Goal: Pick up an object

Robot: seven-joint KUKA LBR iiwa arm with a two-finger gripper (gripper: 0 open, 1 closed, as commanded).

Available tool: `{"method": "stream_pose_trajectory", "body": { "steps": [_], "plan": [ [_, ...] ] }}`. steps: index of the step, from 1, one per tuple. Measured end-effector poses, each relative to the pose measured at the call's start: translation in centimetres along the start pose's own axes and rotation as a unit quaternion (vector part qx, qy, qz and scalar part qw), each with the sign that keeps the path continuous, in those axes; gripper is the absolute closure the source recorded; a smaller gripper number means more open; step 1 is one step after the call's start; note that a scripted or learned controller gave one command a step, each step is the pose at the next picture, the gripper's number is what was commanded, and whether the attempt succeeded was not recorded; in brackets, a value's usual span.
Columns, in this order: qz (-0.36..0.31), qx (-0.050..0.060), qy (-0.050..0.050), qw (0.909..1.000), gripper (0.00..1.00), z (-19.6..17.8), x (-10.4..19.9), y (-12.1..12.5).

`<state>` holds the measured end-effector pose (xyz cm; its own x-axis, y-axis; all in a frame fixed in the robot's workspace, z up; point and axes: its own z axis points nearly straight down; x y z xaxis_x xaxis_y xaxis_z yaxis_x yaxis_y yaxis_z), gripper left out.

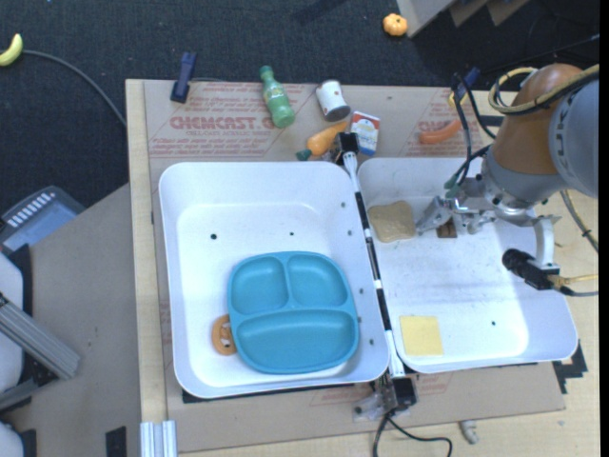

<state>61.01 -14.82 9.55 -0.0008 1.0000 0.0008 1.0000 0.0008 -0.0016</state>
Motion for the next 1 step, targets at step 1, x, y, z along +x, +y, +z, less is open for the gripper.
{"method": "stream_pose_trajectory", "body": {
  "steps": [1],
  "plan": [
    [0.000,-0.002,-0.001,1.0000,0.00,-3.56,-3.15,3.03]
  ]
}}
